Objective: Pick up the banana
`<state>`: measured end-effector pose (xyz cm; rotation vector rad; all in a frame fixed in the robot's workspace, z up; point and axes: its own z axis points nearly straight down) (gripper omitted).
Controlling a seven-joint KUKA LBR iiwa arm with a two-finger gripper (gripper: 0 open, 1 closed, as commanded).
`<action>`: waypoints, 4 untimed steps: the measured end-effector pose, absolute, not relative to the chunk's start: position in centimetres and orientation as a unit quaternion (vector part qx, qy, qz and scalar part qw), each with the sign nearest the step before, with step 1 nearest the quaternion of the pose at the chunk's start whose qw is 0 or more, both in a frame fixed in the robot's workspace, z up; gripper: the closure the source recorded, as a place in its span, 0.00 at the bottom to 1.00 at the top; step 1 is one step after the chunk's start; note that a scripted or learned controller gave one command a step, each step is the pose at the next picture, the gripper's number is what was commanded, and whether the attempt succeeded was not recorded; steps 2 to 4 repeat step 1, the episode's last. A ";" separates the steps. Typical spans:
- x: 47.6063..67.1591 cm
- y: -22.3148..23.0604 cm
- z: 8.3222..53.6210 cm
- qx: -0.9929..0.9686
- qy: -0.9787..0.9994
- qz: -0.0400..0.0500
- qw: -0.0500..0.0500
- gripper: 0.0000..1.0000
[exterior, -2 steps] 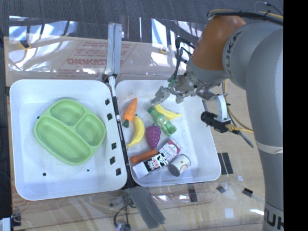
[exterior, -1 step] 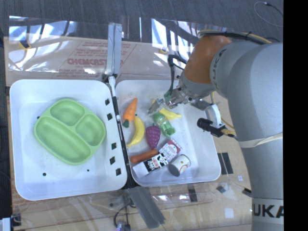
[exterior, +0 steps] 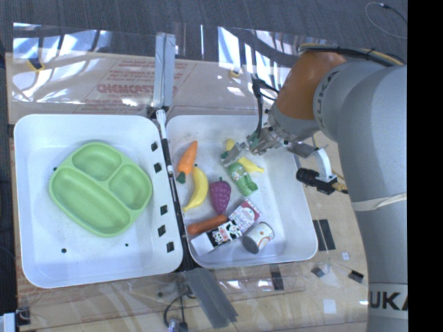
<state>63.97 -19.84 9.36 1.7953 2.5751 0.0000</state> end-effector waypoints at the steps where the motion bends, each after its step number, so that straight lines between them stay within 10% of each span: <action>1: 64.0 -19.8 10.4 0.570 0.822 0.000 0.002 1.00; 4: 64.0 -19.8 10.4 0.570 0.822 0.000 0.002 1.00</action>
